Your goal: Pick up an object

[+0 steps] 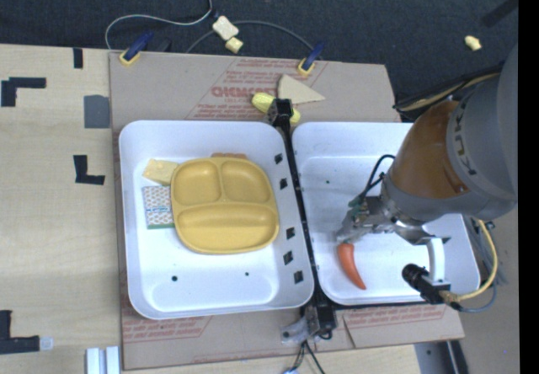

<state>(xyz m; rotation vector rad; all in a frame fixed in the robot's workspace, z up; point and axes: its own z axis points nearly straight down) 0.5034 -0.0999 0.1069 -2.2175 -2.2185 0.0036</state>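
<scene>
Gripper [352, 227] low in the right bin [337, 149], just above the orange carrot [352, 266] lying near the bin's near wall. Cannot tell how it is set. Best to centre over the carrot's thick end, straddle across its width, then close.

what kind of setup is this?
Probably a lab grasping test bench: two white bins clamped on cardboard, toy items like a yellow tray and carrot, and an arm reaching in.

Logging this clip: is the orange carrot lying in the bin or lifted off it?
Lying in the bin. The carrot rests flat on the floor of the right bin, near its front edge; the gripper is just above its top end.
</scene>
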